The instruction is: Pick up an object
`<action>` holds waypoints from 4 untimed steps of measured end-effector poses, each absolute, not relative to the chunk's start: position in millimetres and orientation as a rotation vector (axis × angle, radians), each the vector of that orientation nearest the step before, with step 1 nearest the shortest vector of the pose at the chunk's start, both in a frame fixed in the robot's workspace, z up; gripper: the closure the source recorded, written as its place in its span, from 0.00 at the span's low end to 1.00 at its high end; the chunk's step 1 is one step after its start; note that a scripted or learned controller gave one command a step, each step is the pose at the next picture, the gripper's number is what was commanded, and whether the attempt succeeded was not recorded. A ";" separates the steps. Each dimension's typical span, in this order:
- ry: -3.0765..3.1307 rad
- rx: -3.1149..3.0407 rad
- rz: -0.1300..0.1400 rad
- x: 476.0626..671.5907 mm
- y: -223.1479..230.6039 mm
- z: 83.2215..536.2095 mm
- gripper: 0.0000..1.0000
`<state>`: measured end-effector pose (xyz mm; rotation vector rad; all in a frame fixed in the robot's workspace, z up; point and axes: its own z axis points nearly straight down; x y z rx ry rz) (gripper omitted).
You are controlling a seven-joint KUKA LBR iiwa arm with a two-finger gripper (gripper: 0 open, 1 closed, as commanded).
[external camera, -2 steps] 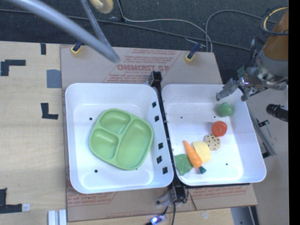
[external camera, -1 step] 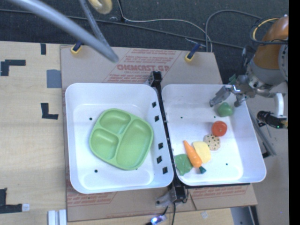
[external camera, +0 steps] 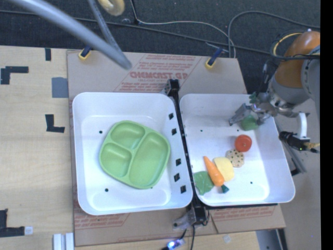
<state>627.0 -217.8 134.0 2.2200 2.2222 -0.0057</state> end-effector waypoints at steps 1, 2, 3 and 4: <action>2.223 2.221 -0.002 626.9 -217.1 110.6 0.00; 2.224 2.219 -0.003 627.4 -216.8 119.3 1.00; 2.220 2.218 0.002 620.7 -222.5 169.7 1.00; 2.221 2.216 0.004 620.1 -215.9 225.9 1.00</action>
